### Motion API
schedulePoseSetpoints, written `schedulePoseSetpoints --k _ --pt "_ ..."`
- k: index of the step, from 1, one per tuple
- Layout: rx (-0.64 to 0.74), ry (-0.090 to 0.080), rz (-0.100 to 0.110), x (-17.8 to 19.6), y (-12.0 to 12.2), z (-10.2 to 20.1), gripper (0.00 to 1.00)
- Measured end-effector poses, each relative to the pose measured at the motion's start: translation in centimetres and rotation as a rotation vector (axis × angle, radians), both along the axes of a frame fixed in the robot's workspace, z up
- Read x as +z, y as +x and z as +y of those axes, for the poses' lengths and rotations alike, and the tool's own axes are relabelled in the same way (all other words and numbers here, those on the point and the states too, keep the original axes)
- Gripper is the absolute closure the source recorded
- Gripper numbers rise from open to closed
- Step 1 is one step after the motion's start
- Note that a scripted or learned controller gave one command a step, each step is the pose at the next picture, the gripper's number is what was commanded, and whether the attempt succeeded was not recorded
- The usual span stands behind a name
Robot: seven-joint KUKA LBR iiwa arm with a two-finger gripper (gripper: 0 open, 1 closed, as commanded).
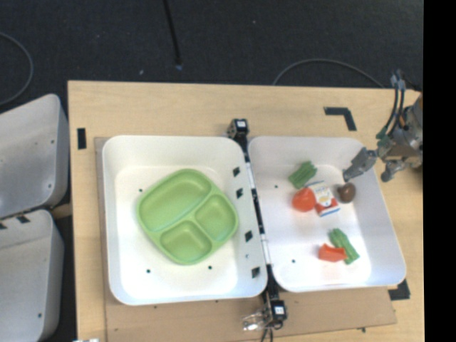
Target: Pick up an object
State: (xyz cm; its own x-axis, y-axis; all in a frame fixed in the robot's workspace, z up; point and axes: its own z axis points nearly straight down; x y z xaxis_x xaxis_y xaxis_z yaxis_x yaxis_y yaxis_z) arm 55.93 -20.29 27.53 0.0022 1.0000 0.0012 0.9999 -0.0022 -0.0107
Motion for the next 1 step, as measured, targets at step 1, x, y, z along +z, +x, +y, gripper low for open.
schedulePoseSetpoints --k 1 --pt "0.002 -0.002 -0.012 0.68 0.21 0.07 0.00"
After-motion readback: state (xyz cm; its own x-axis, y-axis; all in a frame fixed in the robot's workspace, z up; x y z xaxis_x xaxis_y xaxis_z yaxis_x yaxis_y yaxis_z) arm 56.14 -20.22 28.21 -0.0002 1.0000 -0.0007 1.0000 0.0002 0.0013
